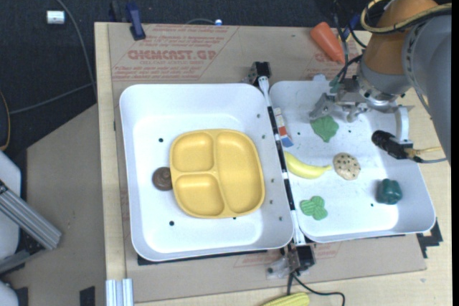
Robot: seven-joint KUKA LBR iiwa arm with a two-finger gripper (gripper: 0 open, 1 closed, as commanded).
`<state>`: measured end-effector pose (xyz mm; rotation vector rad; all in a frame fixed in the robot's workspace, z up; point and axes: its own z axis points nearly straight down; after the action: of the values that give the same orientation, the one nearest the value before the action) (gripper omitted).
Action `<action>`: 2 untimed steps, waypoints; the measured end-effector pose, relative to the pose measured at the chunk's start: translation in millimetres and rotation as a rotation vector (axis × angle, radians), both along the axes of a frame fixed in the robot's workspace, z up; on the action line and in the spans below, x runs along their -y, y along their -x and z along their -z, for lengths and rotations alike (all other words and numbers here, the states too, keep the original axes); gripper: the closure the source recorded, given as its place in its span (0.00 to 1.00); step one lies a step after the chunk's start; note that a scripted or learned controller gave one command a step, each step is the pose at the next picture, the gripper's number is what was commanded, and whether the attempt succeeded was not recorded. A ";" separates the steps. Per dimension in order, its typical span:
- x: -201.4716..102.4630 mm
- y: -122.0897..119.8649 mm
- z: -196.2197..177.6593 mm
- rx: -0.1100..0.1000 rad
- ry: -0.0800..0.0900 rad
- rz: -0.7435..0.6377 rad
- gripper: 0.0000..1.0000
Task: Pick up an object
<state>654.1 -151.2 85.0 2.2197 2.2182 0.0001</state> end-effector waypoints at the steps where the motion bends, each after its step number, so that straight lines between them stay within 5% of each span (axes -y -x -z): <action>1: -30.8 7.8 0.1 -0.004 -0.004 -0.002 0.00; 2: 15.1 -12.7 -0.1 0.000 0.000 0.000 0.00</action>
<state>666.8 -166.3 85.2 2.2196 2.2186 0.0009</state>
